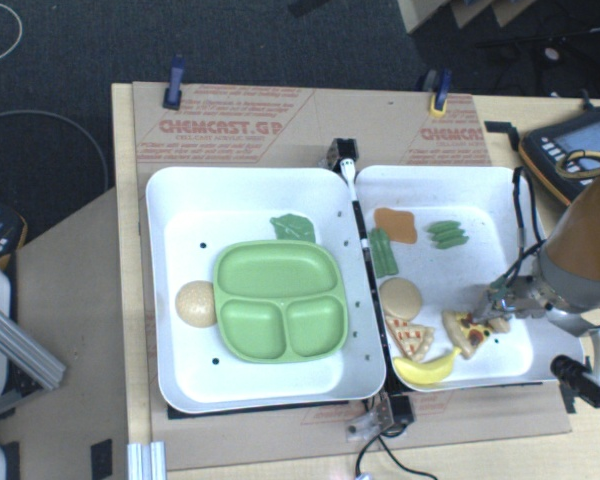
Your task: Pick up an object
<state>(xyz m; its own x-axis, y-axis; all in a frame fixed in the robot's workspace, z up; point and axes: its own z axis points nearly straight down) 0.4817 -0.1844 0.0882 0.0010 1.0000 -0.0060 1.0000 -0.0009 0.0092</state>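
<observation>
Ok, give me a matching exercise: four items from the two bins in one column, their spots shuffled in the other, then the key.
Items:
1. green divided tray
2. banana
3. orange slab
4. tan round bun

Places:
A. right bin, back part, beside the divider
B. left bin, against the tray's left edge
C. left bin, middle
D. right bin, front edge

Pairs: 1-C, 2-D, 3-A, 4-B

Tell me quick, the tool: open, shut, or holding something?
Tool: cannot be told. It sits low in the right bin beside the pizza slice; no hold is visible.
</observation>
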